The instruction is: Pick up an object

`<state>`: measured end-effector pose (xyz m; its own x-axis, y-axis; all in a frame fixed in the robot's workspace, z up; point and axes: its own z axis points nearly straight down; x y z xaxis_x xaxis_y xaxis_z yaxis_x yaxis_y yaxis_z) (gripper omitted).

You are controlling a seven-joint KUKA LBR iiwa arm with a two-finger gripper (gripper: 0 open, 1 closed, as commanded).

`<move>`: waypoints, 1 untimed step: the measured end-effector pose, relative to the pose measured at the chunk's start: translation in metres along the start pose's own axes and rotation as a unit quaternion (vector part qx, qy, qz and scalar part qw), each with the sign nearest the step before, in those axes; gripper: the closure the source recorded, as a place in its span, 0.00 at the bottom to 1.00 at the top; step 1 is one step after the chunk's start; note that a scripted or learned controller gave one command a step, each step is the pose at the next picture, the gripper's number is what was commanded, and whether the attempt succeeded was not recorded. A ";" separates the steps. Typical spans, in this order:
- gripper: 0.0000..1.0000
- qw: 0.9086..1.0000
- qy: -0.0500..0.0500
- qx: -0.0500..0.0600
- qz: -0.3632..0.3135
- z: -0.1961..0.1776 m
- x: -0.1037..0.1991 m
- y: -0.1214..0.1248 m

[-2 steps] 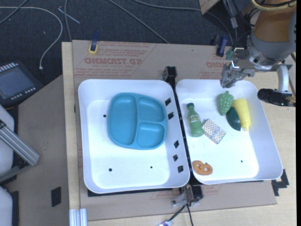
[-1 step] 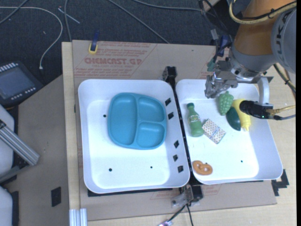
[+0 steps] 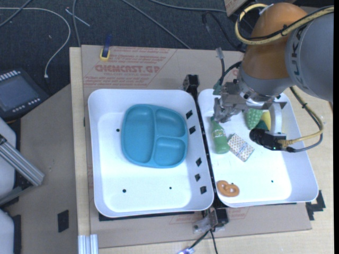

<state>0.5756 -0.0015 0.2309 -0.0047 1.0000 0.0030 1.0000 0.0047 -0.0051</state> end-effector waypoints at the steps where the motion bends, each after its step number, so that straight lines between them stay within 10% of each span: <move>1: 1.00 1.000 0.000 -0.001 -0.001 -0.006 0.052 -0.023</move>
